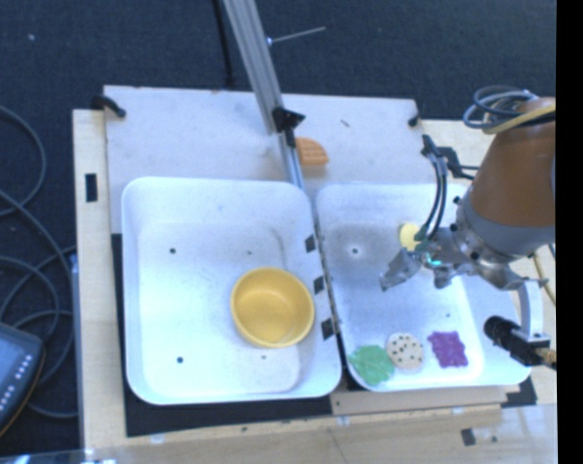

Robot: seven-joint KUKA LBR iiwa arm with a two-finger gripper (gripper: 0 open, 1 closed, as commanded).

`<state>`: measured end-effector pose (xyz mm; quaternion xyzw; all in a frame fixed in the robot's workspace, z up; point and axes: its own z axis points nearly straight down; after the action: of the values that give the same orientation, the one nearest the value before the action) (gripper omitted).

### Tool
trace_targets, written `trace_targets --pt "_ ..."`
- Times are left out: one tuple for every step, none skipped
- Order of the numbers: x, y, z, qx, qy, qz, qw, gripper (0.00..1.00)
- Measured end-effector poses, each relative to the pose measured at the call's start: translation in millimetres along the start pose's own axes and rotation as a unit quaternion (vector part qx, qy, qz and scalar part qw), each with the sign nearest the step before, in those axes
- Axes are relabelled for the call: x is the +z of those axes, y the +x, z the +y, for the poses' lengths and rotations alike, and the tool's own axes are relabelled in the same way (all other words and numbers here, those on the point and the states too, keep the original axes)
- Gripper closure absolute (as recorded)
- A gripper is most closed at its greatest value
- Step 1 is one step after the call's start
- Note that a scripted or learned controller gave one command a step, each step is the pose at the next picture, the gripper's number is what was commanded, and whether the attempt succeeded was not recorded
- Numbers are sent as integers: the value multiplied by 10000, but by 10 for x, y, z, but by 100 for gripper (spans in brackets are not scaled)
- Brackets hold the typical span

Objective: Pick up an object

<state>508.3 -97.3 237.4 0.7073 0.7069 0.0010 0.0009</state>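
A pale bench (204, 129) is set on a dark floor and bears two white bins. A yellow bowl (273, 305) is seen in the left bin (175, 259). The gripper (407, 267) is hung low over the right bin (368, 220); its state cannot be told. Along that bin's front edge, a green piece (371, 363), a speckled cookie (404, 351) and a purple piece (450, 348) are laid. A small yellow ball (409, 234) is partly hidden beside the wrist.
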Motion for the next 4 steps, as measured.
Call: trace_targets --pt "431 -56 0 3 27 -9 10000 0" --pt "978 -20 85 8 31 -7 10000 0" --pt "1375 -35 89 6 9 -12 10000 0" --pt "1255 -38 104 37 -19 -4 10000 100"
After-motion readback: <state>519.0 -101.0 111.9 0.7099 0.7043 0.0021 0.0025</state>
